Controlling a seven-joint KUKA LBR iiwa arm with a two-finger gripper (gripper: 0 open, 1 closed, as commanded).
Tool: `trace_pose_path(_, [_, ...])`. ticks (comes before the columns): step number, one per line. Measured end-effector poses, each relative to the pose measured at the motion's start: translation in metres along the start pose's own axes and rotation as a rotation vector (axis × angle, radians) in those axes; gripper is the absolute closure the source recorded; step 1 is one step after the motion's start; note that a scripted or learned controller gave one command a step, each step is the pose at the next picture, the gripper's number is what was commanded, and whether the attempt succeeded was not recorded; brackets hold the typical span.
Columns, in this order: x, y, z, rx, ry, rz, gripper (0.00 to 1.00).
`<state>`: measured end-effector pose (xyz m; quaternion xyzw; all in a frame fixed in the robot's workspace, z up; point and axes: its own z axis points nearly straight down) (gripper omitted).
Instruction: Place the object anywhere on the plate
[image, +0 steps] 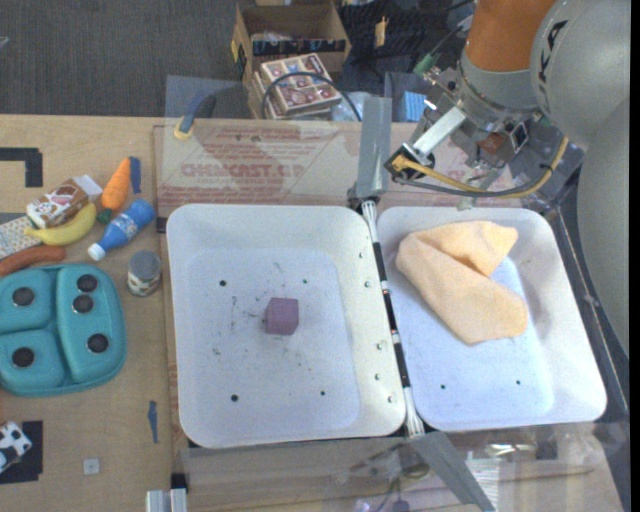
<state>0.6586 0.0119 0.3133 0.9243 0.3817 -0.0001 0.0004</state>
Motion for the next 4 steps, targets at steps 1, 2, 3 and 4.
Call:
trace_pose_path(1, [-0.095, 0.083, -0.122, 0.000, 0.000, 0.013, 0.00])
trace_pose_path(2, [-0.159, 0.146, -0.122, -0.001, 0.000, 0.023, 0.00])
trace_pose_path(3, [-0.154, 0.143, -0.133, -0.003, -0.001, 0.014, 1.00])
trace_pose_path(4, [-0.154, 0.143, -0.133, -0.002, -0.001, 0.013, 0.00])
